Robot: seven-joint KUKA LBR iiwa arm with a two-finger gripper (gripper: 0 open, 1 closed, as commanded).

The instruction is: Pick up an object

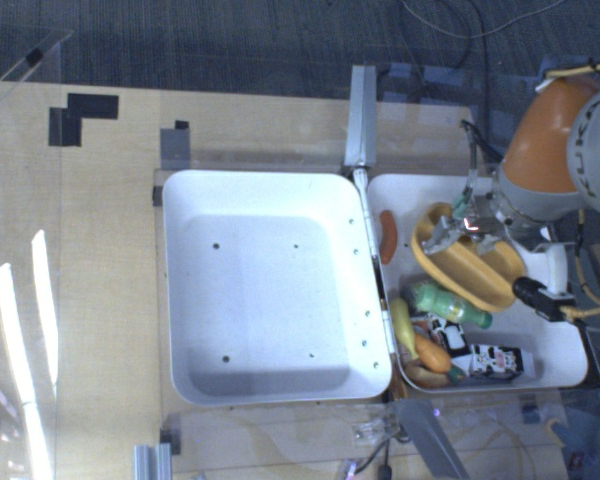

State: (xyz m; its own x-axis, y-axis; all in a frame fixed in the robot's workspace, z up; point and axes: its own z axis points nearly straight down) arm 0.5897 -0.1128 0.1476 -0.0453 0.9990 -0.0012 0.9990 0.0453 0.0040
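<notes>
My gripper (pixel 462 230) hangs low in the right bin (pixel 570 363), directly over the yellow banana-shaped bowl (pixel 470 273). Its fingers stand open, with nothing seen between them. A green bottle (pixel 450 304) lies just in front of the bowl. At the bin's left wall rests a red sausage (pixel 388 234). Near the front left corner lie a yellow banana (pixel 403 326) and an orange carrot (pixel 432 354). A black and white packet (pixel 495 361) lies along the front wall.
The left white bin (pixel 180 298) sits beside the right one, parted by their touching walls and a metal post (pixel 361 118) at the back. My arm's orange-banded wrist (pixel 545 148) looms over the right bin's far right corner.
</notes>
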